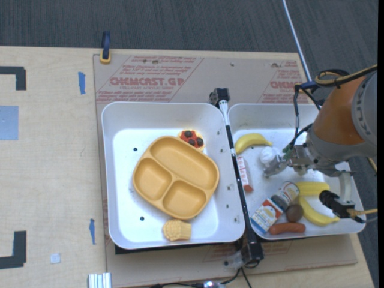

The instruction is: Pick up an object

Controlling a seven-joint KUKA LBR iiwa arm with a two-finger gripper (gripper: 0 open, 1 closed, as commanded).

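Camera view: claw (277,164) grip unclear, blurred; arm (339,125) hides right bin (252,110) edge.

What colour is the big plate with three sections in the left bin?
The plate is yellow-orange all over, seen in the camera view.

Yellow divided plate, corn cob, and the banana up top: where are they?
Yellow divided plate (175,176): camera view, its middle ridge.
Corn cob (176,229): camera view, middle of cob.
Banana (252,141): camera view, middle of its curve.
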